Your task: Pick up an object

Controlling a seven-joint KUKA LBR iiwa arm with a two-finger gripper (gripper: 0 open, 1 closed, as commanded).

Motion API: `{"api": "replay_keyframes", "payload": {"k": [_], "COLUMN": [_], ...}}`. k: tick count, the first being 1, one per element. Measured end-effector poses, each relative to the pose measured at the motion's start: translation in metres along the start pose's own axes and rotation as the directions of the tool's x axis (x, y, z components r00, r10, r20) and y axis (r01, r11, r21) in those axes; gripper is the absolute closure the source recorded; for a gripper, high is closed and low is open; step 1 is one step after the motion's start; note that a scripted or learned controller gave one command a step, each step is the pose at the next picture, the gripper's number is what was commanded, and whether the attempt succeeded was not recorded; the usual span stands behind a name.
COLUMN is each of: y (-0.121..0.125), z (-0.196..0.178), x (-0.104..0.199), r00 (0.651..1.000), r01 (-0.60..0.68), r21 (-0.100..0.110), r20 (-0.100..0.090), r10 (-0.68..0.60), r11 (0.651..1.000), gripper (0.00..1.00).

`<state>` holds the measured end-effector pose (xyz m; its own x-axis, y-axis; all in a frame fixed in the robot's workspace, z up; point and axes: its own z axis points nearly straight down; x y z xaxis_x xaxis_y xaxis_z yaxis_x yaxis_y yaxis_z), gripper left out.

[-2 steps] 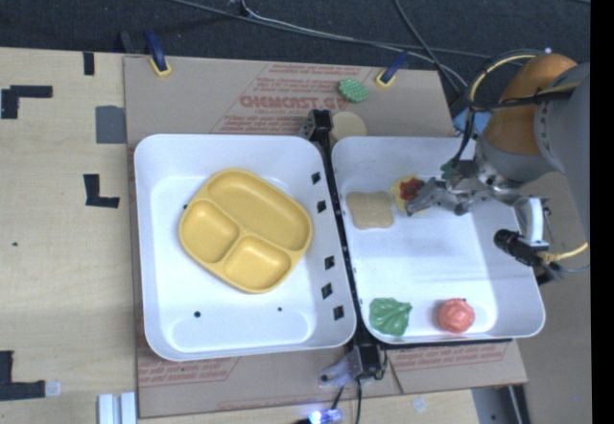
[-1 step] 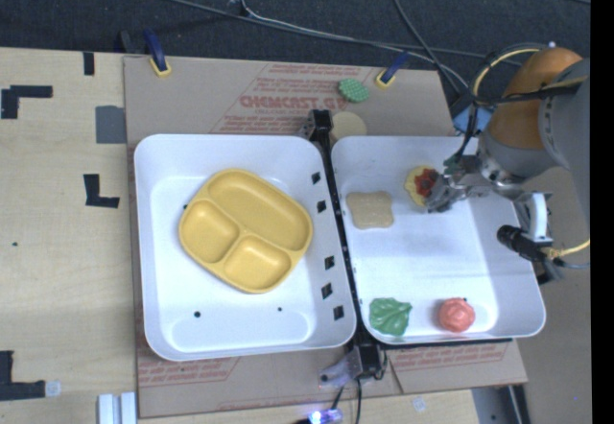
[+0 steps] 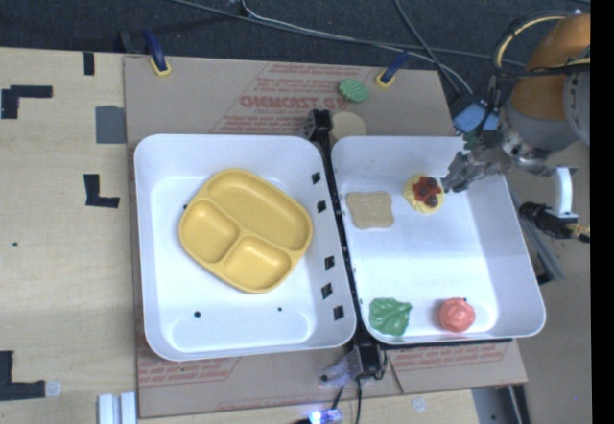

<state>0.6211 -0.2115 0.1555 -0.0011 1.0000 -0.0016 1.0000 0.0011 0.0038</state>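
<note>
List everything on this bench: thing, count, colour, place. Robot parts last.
white bins: two, white, side by side on the cardboard sheet
divided plate: one, yellow, in the left bin
bread slice: one, tan, right bin, near its left wall
yellow-and-red toy food: one, right bin, far side, at the gripper's tip
leafy green: one, green, right bin, near edge
tomato: one, red, right bin, near edge
small green piece: one, green, on cardboard beyond the bins
clamps: two, blue and yellow, cardboard's far edge
gripper: one, dark, over the right bin's far side
</note>
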Motion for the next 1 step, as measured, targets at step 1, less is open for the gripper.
{"api": "replay_keyframes", "payload": {"k": [1], "y": [-0.0042], "z": [-0.0443], "x": [0.0003], "r00": [1.0], "r01": [0.0], "r21": [0.0], "r20": [0.0], "r10": [0.0], "r11": [1.0], "gripper": [1.0]}}
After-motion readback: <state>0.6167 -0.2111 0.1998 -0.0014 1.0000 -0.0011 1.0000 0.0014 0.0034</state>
